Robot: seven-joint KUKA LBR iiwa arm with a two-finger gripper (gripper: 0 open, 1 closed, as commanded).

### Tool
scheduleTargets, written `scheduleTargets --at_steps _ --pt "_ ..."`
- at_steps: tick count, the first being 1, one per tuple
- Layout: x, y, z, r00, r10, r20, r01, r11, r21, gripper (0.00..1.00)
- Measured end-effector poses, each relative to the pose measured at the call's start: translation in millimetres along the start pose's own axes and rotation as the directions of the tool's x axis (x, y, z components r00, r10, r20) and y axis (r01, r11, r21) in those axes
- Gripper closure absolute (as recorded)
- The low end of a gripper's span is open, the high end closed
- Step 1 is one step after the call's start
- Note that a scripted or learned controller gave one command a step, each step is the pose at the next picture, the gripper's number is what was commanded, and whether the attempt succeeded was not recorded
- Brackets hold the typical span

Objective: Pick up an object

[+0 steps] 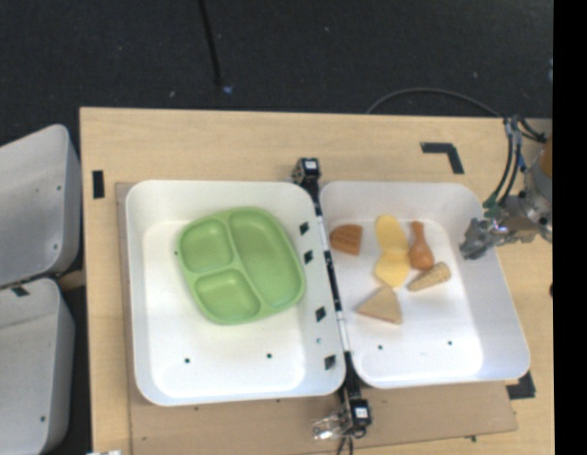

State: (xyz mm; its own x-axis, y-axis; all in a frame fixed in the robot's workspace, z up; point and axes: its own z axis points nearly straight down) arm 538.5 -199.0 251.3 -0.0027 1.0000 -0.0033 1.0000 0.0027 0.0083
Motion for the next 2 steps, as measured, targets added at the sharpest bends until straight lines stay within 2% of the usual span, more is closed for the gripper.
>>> scheduleTargets --at_steps 1,2 --pt "-1.4 1.5 -35.7 1.0 -0.001 -0.001 0.001 1.0 0.003 1.0" --pt "41.2 10.6 -31.1 1.0 -0.003 -0.003 0.003 1.0 0.007 1.0"
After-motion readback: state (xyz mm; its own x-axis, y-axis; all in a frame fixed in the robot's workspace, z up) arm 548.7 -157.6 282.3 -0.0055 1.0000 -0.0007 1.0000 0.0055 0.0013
